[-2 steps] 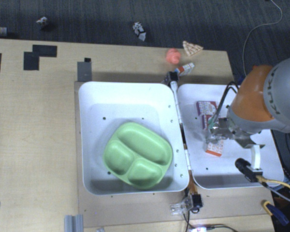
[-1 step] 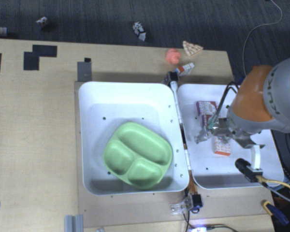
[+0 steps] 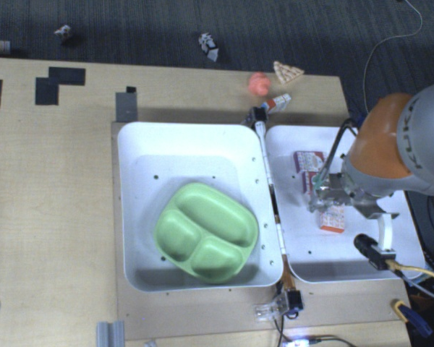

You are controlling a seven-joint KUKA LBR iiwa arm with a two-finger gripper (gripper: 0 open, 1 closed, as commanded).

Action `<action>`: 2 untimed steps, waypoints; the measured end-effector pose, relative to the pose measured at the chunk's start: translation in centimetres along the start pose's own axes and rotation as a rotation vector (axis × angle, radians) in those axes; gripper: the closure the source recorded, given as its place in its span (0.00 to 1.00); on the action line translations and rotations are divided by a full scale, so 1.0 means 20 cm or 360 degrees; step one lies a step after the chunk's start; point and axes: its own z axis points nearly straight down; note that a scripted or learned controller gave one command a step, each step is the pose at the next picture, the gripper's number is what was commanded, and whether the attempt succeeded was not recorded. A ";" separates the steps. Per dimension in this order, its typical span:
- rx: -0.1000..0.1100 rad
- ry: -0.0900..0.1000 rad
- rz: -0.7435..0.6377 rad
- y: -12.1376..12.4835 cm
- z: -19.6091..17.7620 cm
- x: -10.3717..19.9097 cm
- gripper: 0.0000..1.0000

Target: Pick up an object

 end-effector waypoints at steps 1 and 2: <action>0.0022 0.0005 0.0000 0.39 -0.39 -0.24 1.00; 0.0026 0.0006 -0.0002 0.38 -0.38 -0.23 0.00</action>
